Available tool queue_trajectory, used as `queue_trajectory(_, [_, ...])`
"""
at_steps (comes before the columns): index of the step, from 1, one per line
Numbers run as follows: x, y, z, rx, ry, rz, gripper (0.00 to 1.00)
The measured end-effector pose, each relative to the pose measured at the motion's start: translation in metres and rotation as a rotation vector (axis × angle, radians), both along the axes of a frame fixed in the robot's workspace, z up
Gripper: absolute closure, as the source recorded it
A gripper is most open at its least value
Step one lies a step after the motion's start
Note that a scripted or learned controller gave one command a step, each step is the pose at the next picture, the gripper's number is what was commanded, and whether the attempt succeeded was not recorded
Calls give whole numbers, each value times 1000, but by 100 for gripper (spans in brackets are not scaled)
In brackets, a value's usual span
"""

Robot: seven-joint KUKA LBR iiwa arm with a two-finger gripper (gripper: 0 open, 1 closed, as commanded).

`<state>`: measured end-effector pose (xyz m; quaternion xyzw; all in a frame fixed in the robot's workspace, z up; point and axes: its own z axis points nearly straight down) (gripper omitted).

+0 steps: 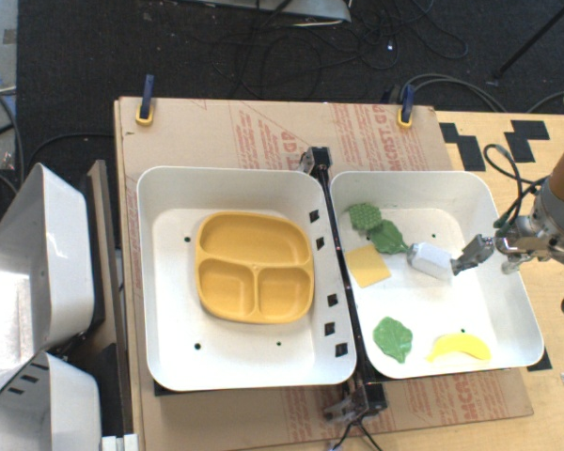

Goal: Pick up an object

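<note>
I saw my gripper (462, 259) reaching into the right bin (508, 299) beside a white block (430, 259); the yellow divided tray (256, 267) sat in the left bin (164, 280).

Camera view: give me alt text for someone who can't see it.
The gripper reaches into the right bin beside a white block, among green pieces, a yellow square and a banana. The left bin holds a yellow divided tray.
</note>
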<state>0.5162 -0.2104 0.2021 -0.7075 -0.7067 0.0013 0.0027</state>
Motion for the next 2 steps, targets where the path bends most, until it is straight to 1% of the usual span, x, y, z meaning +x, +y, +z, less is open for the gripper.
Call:
queue_trajectory(1, [-9,6,-58,1,1,-1,0])
queue_trajectory(2, [-10,7,-111,0,0,-1,0])
